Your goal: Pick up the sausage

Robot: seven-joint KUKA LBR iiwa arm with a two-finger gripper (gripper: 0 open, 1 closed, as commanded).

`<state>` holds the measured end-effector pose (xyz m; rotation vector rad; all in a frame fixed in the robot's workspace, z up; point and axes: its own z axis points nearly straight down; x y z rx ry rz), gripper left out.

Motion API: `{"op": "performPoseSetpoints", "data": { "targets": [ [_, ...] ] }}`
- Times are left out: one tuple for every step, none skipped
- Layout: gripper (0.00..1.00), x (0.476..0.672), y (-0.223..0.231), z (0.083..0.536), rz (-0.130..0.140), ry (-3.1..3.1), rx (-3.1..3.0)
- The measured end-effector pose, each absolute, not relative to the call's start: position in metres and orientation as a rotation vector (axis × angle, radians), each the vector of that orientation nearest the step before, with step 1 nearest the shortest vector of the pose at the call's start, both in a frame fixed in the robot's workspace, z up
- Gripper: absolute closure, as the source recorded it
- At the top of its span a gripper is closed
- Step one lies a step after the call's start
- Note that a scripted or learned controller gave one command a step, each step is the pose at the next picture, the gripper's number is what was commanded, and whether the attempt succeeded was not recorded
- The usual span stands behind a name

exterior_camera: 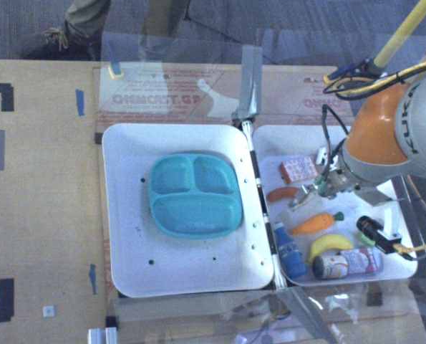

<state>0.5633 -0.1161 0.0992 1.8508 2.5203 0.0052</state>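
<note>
Sausage (281, 193) lies just left of end effector (307, 193).

- Gripper (307, 194) hangs over the right bin (270, 145), just beside the sausage (281, 193).
- Carrot (314, 224), banana (328, 245), bottle (290, 252) lie nearby.
- Blue plate (195, 195) sits in left bin (127, 228).

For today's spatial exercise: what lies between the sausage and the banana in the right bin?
In the camera view, the carrot lies between the sausage and the banana.
</note>
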Motion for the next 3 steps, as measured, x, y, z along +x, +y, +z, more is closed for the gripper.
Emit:
{"op": "performPoseSetpoints", "data": {
  "targets": [
    [0.0, 0.566, -0.118, 0.089, 0.006, 2.42, 1.994],
    [1.0, 0.567, -0.121, 0.099, 0.006, 2.413, 1.991],
    [0.0, 0.567, -0.121, 0.099, 0.005, 2.414, 1.991]
  ]
}}
